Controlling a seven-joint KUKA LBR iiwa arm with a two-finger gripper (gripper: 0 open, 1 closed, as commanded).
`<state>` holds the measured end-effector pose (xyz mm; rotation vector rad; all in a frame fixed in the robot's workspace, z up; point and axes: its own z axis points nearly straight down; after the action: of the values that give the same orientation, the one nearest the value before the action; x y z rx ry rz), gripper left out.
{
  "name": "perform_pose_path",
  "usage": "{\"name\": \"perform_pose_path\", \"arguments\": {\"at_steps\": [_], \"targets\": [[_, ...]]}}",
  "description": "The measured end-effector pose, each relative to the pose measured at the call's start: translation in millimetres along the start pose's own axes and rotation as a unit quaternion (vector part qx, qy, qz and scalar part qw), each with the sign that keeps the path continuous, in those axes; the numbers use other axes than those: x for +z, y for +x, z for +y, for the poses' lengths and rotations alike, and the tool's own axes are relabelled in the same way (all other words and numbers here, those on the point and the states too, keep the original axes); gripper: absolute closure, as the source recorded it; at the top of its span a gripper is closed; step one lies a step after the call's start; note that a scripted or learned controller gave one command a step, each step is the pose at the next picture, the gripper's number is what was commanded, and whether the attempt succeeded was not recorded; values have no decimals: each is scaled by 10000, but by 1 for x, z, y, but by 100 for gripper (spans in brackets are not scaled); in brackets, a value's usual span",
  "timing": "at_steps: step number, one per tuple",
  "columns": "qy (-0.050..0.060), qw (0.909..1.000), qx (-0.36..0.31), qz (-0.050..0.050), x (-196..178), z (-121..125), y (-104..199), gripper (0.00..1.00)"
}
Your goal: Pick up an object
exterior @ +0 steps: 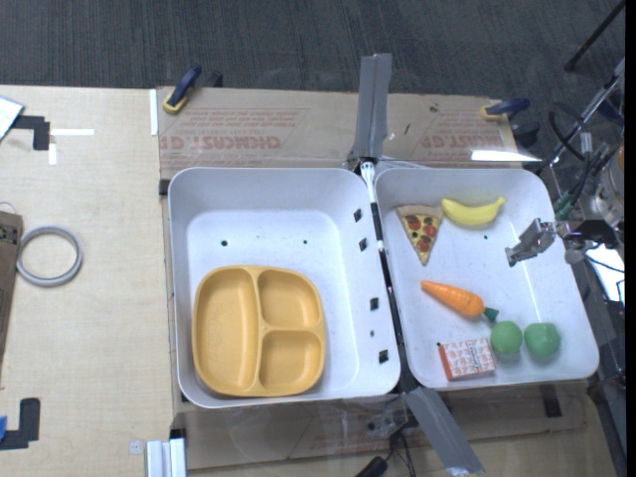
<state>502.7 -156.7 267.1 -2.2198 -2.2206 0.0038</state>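
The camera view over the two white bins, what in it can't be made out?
- Two-finger gripper, camera view: too small and blurred to tell open from shut.
- Grey arm behind it: cut off by the right edge.
- Small red-and-white printed box in the right white bin: print too small to read.
- Two round green fruits: kind unclear.

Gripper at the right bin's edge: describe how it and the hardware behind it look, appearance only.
The gripper is a small piece of pale grey metal, angular and shiny, seen above the right bin. Behind it, toward the right edge, sits darker hardware with thin black cables looping above it and a small green spot. The rest is too cut off and blurred to describe.
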Motion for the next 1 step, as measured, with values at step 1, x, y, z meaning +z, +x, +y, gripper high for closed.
{"name": "perform_pose_path", "arguments": {"at_steps": [1], "targets": [[-2,9953,-968,3,114,8,36,0]]}}
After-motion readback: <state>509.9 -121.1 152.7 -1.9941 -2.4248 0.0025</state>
